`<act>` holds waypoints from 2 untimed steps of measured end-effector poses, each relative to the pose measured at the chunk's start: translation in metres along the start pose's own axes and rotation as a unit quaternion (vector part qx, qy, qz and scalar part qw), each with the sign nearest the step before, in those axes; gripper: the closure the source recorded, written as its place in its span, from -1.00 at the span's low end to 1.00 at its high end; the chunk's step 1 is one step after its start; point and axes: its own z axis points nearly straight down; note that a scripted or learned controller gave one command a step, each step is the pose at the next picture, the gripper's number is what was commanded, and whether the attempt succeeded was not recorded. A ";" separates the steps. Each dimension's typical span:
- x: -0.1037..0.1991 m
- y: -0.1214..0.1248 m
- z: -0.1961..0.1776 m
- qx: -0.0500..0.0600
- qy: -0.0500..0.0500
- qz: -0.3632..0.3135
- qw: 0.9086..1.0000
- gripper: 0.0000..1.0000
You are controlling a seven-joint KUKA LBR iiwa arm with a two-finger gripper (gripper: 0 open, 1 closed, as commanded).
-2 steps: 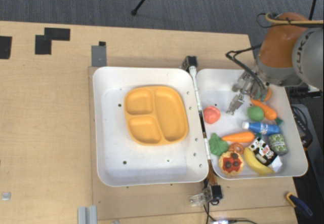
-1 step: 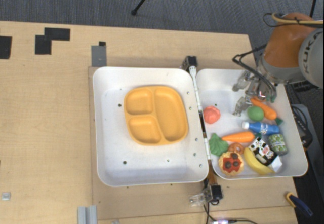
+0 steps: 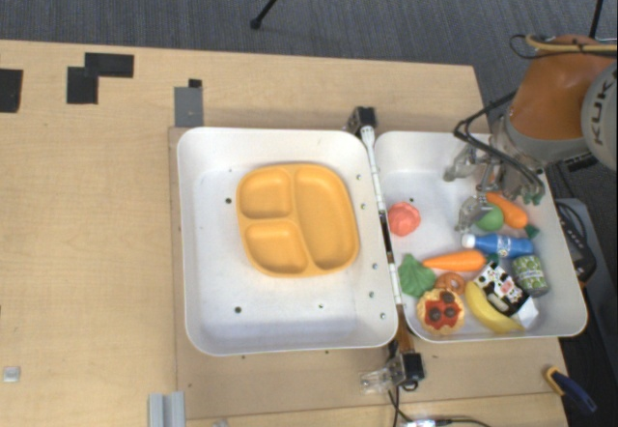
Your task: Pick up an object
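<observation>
The small carrot with the green top [image 3: 504, 214] lay in the right bin [image 3: 425, 159], near its right wall about midway along it, directly under the gripper [image 3: 480, 193]. Its long axis ran on a slant, the orange tip pointing toward the bin's right wall and slightly toward the near edge, the green end pointing toward the bin's middle. The jaws hung over that green end, and whether they stood wide, narrow or closed on the toy I could not tell.

Just nearer the front lay a blue bottle [image 3: 500, 243], its length running across the bin, and beside it a dark green can [image 3: 530, 273]. A larger carrot [image 3: 452, 262] lay crosswise too, its leafy end [image 3: 416, 276] toward the divider. At the bin's near edge sat a pizza slice [image 3: 443, 309], a banana [image 3: 491, 310] and a black-and-white toy [image 3: 502, 289]. A pink ball-like toy [image 3: 404, 217] rested by the divider.

The left bin [image 3: 208, 251] held an orange three-compartment plate [image 3: 294, 218]. Both bins sat at the tabletop's [image 3: 87, 251] right end.
</observation>
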 end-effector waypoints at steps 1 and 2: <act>0.016 0.043 -0.001 -0.001 -0.001 -0.011 1.000 -1.00; 0.013 0.033 -0.001 0.000 -0.001 -0.078 0.997 -1.00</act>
